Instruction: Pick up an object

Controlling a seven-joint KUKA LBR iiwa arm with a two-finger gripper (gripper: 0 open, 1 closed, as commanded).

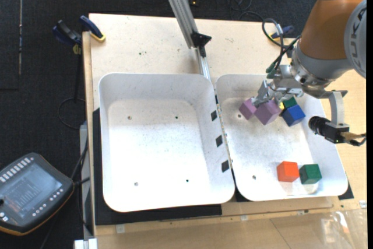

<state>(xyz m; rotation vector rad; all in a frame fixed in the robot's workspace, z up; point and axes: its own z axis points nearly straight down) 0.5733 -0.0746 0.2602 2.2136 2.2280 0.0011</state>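
The grey arm's two-finger gripper (pixel 269 92) is hanging over the right white bin (pixel 256 183), just above two purple blocks (pixel 261 109) touching near its far edge. A blue cube (pixel 293 114) is sitting beside them; an orange cube (pixel 287 171) and green cube (pixel 310 172) are lying together near the bin's front right corner.

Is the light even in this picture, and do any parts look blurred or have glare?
Camera view: light is soft and even; blocks cast faint shadows on the right bin; the orange block is sharp; the pincer area looks slightly soft; no strong glare.
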